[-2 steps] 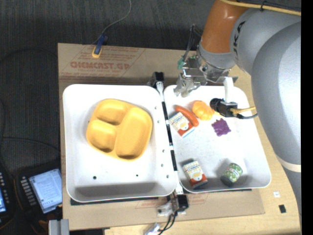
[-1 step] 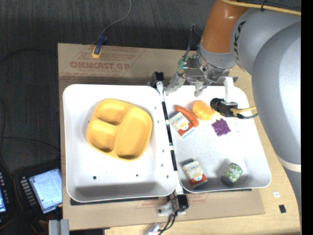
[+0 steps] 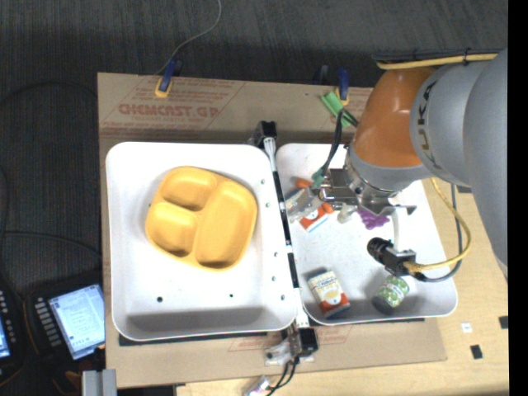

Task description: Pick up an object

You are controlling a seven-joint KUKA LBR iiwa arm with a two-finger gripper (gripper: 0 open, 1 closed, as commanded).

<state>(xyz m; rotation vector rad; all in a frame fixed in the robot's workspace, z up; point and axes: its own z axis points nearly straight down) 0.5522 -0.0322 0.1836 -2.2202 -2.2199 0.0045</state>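
The arm's wrist hangs over the right bin (image 3: 437, 299), its gripper (image 3: 342, 195) low over the bin's upper part, among small objects. A red and white item (image 3: 314, 217) lies just below the gripper, an orange piece (image 3: 302, 183) to its left and a purple object (image 3: 373, 218) to its right. Nearer the front of that bin sit a small juice carton (image 3: 327, 291) and a green-capped object (image 3: 393, 291). The wrist hides the fingertips.
The left bin (image 3: 132, 304) holds a yellow three-compartment tray (image 3: 202, 215). A black divider clamp (image 3: 266, 132) sits between the bins. A yellow cable (image 3: 450, 254) loops off the arm over the right bin. Blue clips (image 3: 169, 77) pin the cardboard base.
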